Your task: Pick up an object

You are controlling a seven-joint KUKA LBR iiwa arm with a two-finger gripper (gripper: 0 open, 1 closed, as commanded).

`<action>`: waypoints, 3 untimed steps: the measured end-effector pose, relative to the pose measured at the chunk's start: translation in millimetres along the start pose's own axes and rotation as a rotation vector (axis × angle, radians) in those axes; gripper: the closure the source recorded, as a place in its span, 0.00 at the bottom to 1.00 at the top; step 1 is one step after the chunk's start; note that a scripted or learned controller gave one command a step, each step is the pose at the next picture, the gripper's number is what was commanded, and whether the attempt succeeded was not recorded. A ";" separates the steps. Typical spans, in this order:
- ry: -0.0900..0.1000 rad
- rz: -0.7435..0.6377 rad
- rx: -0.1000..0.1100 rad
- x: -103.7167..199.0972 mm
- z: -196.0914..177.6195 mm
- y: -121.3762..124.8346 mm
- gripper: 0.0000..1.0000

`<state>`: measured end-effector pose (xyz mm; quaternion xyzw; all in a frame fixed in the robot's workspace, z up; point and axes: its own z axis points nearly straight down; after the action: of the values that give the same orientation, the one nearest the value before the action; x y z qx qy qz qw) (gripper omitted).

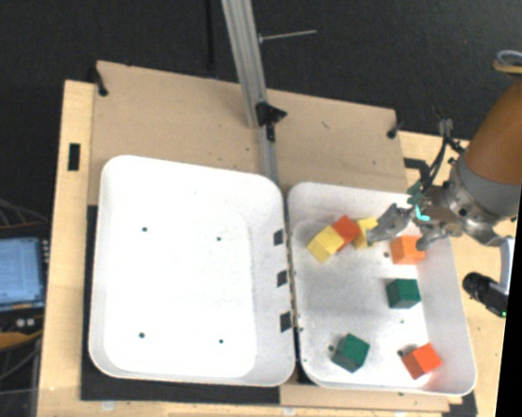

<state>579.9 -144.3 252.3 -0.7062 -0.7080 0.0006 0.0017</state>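
Observation:
My gripper (pixel 407 234) hangs over the back of the right bin (pixel 451 316), open, its two fingers spread apart. One finger (pixel 389 224) points toward a small yellow block (pixel 367 228). The other finger sits by the right side of an orange block (pixel 408 250), which lies on the bin floor just below the gap between them. Left of these lie a red-orange block (pixel 345 230) and a larger yellow block (pixel 324 246), touching each other. Nothing is held between the fingers.
Further forward in the right bin are a dark green cube (pixel 403 293), a second green cube (pixel 350 352) near the front, and an orange block (pixel 421 359) at the front right. The left bin (pixel 187 269) lies alongside. A slanted metal pole (pixel 250 69) rises behind the bins.

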 end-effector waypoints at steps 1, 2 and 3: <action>-0.001 0.001 -0.005 -0.1 -2.2 0.8 0.00; -0.003 0.004 0.001 -4.7 56.1 -7.8 0.00; -0.003 0.006 0.001 -0.5 100.0 -7.9 0.00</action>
<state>571.7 -144.6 152.3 -0.7082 -0.7060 0.0019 0.0008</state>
